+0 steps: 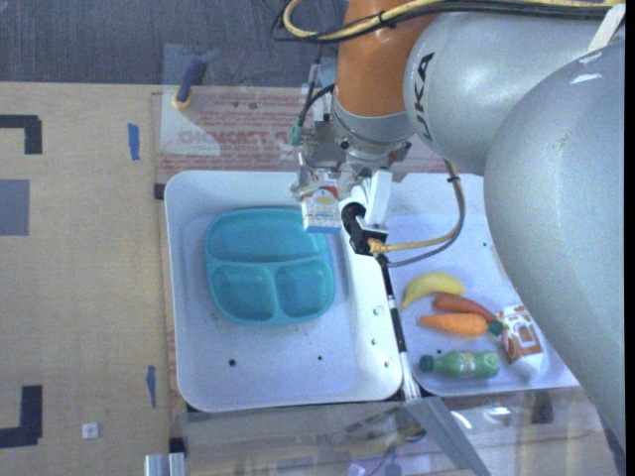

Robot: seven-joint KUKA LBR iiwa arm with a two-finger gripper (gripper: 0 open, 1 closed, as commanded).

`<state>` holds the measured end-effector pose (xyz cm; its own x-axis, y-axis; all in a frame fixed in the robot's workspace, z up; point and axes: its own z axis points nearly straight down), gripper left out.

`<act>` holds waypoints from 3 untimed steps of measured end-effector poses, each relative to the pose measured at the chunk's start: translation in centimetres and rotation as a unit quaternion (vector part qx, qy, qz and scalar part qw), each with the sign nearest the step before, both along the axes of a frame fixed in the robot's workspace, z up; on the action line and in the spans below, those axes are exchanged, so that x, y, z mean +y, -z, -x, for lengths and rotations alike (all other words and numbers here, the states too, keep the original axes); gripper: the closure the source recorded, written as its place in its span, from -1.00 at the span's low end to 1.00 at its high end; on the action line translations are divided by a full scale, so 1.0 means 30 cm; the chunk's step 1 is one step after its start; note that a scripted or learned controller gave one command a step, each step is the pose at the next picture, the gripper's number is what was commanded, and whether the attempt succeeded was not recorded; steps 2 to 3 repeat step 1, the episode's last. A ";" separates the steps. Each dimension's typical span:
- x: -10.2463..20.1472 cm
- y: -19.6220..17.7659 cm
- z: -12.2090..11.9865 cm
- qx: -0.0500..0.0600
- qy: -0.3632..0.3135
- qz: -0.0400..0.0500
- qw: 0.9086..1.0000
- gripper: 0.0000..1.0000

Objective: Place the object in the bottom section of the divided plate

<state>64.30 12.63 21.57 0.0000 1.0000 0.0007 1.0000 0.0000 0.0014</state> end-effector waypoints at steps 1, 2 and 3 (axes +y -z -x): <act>0.000 0.000 0.000 0.000 0.000 0.000 1.000 -1.00; 0.000 0.000 0.000 0.000 0.000 0.000 1.000 -1.00; 0.000 0.000 0.000 0.000 0.000 0.000 1.000 -1.00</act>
